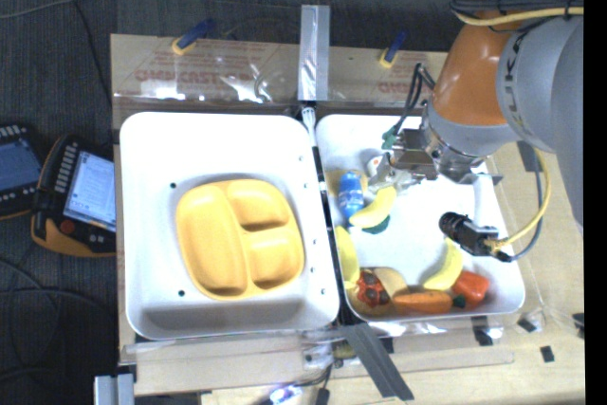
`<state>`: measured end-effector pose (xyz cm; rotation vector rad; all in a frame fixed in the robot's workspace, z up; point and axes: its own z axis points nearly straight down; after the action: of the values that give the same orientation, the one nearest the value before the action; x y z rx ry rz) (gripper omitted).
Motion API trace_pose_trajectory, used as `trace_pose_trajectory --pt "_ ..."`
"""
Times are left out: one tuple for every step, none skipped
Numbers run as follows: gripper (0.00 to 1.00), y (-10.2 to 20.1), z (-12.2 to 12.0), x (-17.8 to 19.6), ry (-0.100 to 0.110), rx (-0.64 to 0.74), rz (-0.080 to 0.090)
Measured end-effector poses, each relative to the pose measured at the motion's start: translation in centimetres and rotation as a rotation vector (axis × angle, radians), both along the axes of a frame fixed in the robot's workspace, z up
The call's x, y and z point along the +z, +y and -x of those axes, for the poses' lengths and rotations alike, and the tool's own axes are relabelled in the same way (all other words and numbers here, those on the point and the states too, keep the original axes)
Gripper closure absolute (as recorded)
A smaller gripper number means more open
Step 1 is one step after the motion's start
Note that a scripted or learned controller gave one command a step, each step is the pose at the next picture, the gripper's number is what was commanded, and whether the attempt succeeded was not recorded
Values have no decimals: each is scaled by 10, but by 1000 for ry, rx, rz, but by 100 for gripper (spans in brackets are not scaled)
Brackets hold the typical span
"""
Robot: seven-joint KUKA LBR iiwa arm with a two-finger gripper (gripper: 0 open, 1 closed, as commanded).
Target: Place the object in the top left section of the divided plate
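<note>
The tool (391, 174), its opening impossible to tell, is being held over a toy banana (375, 209) in the right bin (417, 130), judged light, stiff, slippery, best gripped mid-body.

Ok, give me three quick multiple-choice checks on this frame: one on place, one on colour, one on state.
1. Where does the yellow divided plastic plate lie?
A. left white bin
B. right white bin
C. on the bench

2. What colour is the band above the grey arm's wrist?
A. blue
B. green
C. orange

3. What is in the plate's sections?
A. a banana
B. nothing
C. a bottle

Answers:
1 A, the plate sits in the left bin.
2 C, the band shows orange.
3 B, all sections show bare yellow; the toy food is piled in the right bin, where the two-finger gripper is.
</note>
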<state>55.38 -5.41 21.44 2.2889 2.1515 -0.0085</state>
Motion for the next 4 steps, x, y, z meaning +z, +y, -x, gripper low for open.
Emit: trace_pose_trajectory --pt "100 45 6 -32 1 -125 -2" --pt "100 -5 54 -32 1 -100 -2" --pt "100 37 4 -32 0 -35 -4" --pt "100 108 -53 -32 0 -55 -1"
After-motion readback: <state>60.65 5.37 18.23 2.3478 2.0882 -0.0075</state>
